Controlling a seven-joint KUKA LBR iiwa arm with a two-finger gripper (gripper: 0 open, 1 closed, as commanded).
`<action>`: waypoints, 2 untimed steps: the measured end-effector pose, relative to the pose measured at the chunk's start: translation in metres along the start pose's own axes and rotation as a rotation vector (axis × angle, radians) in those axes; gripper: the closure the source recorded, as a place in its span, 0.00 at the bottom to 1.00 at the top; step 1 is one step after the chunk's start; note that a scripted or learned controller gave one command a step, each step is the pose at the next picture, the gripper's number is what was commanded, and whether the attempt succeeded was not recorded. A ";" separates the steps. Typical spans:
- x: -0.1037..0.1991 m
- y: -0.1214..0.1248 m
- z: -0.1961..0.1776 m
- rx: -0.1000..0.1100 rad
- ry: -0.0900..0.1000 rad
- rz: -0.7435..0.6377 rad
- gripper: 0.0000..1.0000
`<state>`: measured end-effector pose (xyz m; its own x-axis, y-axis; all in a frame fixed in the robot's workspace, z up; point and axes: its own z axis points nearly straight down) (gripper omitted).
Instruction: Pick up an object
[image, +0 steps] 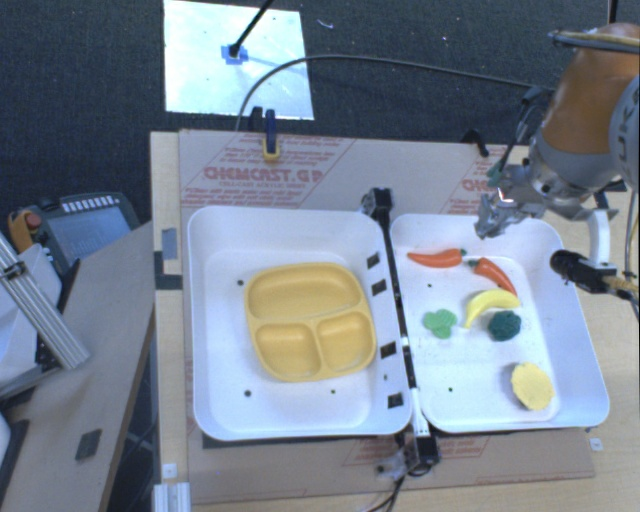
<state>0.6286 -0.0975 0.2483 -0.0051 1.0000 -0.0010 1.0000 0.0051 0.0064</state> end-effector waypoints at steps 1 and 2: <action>0.045 -0.005 -0.001 0.005 0.003 -0.004 1.00; 0.105 -0.023 0.003 0.005 0.004 -0.005 1.00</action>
<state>0.6046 0.0075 0.2446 -0.0103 0.9999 0.0028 0.9999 0.0103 0.0012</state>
